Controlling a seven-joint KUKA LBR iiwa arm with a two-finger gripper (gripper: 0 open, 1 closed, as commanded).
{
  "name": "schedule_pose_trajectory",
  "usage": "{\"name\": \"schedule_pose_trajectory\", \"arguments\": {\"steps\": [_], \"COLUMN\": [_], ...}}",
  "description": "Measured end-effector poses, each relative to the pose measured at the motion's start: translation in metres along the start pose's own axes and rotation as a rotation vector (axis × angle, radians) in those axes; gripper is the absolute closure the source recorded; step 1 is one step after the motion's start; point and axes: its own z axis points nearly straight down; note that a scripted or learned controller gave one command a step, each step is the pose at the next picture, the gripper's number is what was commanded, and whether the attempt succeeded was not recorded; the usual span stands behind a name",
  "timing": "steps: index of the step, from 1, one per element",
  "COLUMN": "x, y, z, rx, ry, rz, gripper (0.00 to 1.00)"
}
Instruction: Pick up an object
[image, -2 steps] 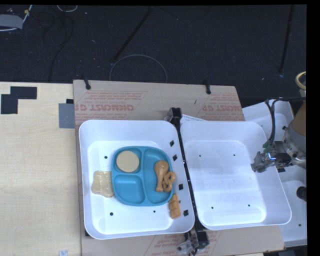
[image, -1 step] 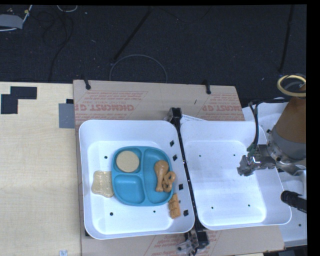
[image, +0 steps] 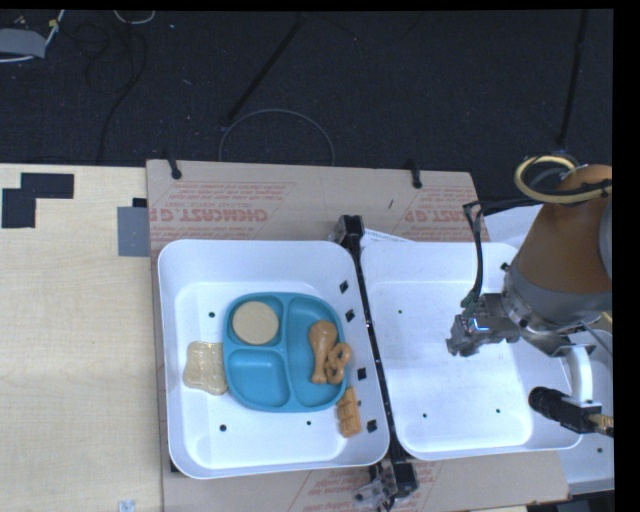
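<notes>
While the arm reaches in from 3 o'clock, notes from the camera view:

Gripper: gripper (image: 470, 335) hangs low over the right bin (image: 440, 425), toward that bin's 3 o'clock side, nothing under it but bare white floor.
Jaws: too small and dark to read; cannot tell wide or narrow. Nothing visible between them.
Objects: all sit in the left bin (image: 190, 300), well apart from the gripper, at its 9 o'clock.
Tray: blue tray (image: 265, 385) at the left bin's centre, three compartments.
Round biscuit: round biscuit (image: 254, 322) in the tray's 11 o'clock compartment.
Pretzel piece: pretzel piece (image: 328, 352) in the 3 o'clock compartment.
Pale slab: pale slab (image: 205, 367) touching the tray's 9 o'clock edge, on the bin floor.
Small brown piece: small brown piece (image: 348, 412) at the tray's 5 o'clock, near the divider (image: 362, 320).
Risk: closing here likely grips air, since no object lies beneath.
Risk two: crossing to the left bin low could clip the divider; the brown piece beside it leaves little finger room.
</notes>
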Motion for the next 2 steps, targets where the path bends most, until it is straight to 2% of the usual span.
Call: {"name": "schedule_pose_trajectory", "arguments": {"steps": [2], "x": [0.106], "y": [-0.006], "z": [-0.021], "rx": [-0.002], "ry": [0.000], "rz": [-0.003], "gripper": [1.00]}}
